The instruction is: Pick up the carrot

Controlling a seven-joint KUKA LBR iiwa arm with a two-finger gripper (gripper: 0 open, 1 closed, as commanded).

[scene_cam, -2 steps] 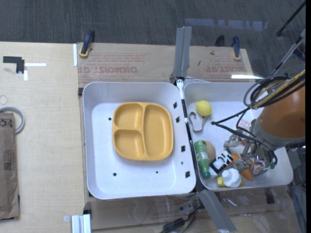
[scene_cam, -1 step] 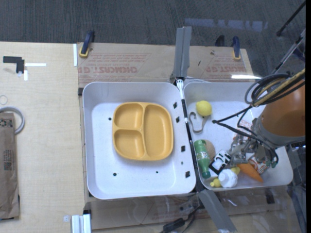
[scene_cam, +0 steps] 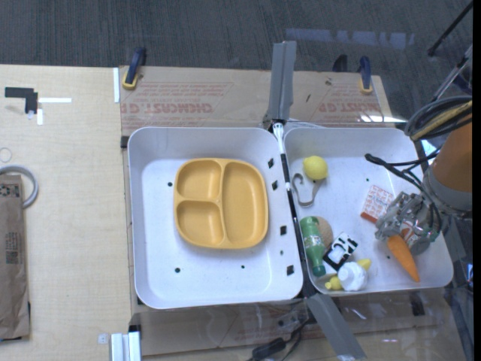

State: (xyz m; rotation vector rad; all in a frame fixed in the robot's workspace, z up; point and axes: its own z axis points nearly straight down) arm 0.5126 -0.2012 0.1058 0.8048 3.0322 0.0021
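Orange against the white floor, the carrot (scene_cam: pixel 404 256) lies in the right bin (scene_cam: pixel 353 143), near its right wall, slanting from a blunt upper end down to a point toward the bin's front right corner. The gripper (scene_cam: pixel 408 220) sits directly over that upper end, a cluster of grey metal and cabling that covers the carrot's top, so whether it has closed on the carrot or merely stands above it cannot be told from this view. Its placement at the thick end reads as deliberate: that is the widest, firmest part to catch, while the thin tip would slip away. Above the gripper the arm rises out toward the right edge, its orange band (scene_cam: pixel 455 160) showing just beyond the bin wall, with dark cables (scene_cam: pixel 394 168) looping across the bin's upper right; the wrist appears to point steeply down into the bin. Further out in the same bin, well apart from the carrot, lie a yellow ball (scene_cam: pixel 315 168), a green bottle (scene_cam: pixel 312 244), a small black-and-white toy (scene_cam: pixel 342 249) and a yellow-and-white toy (scene_cam: pixel 350 275). The left bin (scene_cam: pixel 150 224) holds a yellow divided plate (scene_cam: pixel 222 202).
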